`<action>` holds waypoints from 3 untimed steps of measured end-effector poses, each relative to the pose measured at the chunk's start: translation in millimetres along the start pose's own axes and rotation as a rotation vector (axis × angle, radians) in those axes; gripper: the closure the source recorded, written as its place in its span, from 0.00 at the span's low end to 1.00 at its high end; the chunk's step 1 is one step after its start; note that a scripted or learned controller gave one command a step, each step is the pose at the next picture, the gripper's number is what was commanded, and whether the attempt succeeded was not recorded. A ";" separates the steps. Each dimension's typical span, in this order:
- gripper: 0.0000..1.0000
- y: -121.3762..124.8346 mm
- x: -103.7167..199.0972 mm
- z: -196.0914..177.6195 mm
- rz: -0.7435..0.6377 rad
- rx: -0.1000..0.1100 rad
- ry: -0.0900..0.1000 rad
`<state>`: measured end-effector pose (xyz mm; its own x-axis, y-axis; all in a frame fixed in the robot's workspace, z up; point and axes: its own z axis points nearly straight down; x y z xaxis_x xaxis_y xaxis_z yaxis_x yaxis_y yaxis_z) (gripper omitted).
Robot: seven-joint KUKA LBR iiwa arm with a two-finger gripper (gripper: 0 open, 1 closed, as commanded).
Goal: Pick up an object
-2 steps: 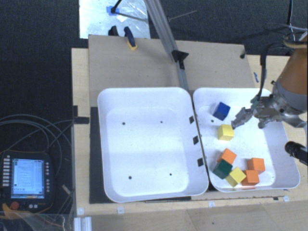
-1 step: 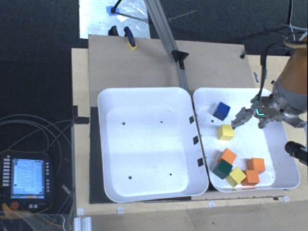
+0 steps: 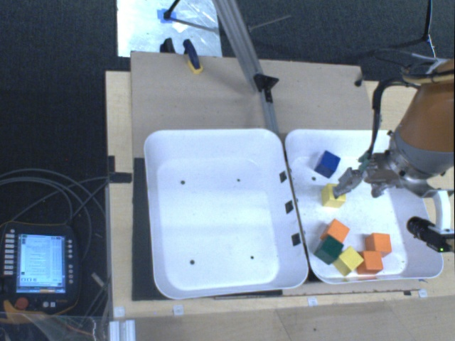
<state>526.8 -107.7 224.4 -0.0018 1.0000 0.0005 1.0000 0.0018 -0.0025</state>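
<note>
gripper lowered in right bin | jaw state cannot be told (tips blurred) | yellow block touching tips, near blue block | risk: block may be nudged aside if descent is off-centre

One fixed camera looks down aslant on both bins.

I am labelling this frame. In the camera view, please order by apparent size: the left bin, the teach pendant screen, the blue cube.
1. Left bin, clearly the largest.
2. Teach pendant screen.
3. Blue cube, the smallest.
The differences are large, so camera nearness does not change this order.
</note>
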 end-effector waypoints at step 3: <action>1.00 -4.4 11.9 105.4 -0.002 -0.005 0.000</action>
<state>522.1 -95.8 119.0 -0.0036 1.0000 0.0001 1.0000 0.0036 0.0030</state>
